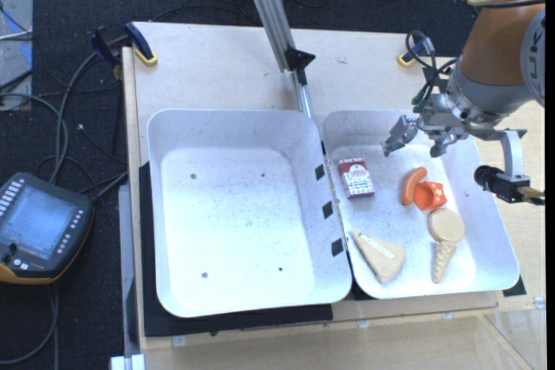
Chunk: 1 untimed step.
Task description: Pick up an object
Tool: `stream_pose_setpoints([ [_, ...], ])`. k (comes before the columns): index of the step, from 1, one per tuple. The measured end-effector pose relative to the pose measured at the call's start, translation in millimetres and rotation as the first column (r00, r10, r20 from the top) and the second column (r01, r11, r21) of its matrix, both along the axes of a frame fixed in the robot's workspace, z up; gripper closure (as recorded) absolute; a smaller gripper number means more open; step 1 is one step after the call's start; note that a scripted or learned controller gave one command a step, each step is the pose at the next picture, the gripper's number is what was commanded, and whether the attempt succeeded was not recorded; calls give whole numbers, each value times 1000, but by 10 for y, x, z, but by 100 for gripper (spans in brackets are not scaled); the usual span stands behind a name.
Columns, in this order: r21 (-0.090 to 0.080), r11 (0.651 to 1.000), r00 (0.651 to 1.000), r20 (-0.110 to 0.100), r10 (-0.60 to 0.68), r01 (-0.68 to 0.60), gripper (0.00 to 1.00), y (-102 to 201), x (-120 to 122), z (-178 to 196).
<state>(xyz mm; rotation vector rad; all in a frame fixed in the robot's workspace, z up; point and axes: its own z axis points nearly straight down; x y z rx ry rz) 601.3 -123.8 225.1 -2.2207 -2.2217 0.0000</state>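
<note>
The right bin (486,273) holds several objects. A small red carton (355,178) lies near its left side. To the right lie an orange carrot-like piece (413,184) and a red-orange item (431,197). Below them sit a beige ice-cream cone (446,243) and a pale wedge of cheese (380,255). My gripper (418,137) hangs over the bin's upper part, above and between the carton and the carrot piece. Its fingers look spread apart with nothing between them.
The left bin (234,212) lies beside the right one. A metal pole (270,0) slants up from the bench's back. Yellow clamps (145,56) sit at the bench's far corners. A teach pendant (35,225) lies on the floor at left.
</note>
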Motion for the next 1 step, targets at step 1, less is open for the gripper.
stream_pose_setpoints([
  [1, -1, 1000, 1000, -1, -2, 2, 0, -498, 642, -61],
])
